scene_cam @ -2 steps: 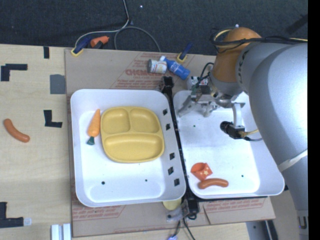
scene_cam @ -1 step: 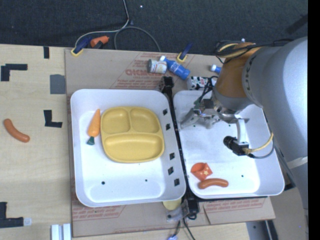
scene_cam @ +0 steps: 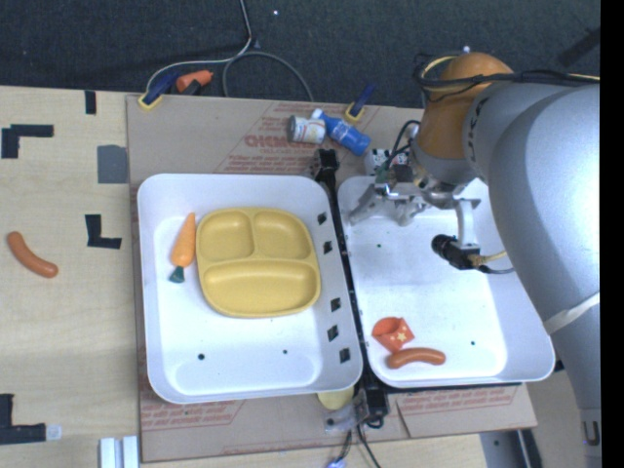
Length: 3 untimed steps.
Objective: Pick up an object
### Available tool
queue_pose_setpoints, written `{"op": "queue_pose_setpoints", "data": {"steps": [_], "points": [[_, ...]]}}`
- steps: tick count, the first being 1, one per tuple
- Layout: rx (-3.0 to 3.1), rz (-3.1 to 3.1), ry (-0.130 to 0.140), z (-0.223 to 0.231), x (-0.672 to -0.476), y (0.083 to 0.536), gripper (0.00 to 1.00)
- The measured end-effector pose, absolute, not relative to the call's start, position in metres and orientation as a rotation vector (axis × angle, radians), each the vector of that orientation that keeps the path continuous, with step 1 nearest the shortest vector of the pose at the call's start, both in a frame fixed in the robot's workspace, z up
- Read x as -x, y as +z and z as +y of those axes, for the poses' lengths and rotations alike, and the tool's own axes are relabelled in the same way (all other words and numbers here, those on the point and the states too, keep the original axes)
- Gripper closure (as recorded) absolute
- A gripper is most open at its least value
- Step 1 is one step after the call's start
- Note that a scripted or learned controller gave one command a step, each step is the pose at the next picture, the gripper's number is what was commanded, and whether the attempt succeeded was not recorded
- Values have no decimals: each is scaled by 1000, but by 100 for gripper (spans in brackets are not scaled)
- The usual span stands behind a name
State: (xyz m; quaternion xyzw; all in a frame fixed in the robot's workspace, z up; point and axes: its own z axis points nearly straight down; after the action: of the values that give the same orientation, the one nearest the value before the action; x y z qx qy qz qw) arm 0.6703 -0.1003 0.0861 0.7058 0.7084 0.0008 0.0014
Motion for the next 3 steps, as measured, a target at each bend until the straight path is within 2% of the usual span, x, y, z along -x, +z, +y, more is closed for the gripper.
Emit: {"op": "queue_pose_setpoints", "data": {"steps": [1,2,3], "points": [[-2218,2219,1,-98,-656,86,0],[-2219,2224,-1,-99,-669,85,0],[-2218,2223,1,-101,-669,85,0]]}}
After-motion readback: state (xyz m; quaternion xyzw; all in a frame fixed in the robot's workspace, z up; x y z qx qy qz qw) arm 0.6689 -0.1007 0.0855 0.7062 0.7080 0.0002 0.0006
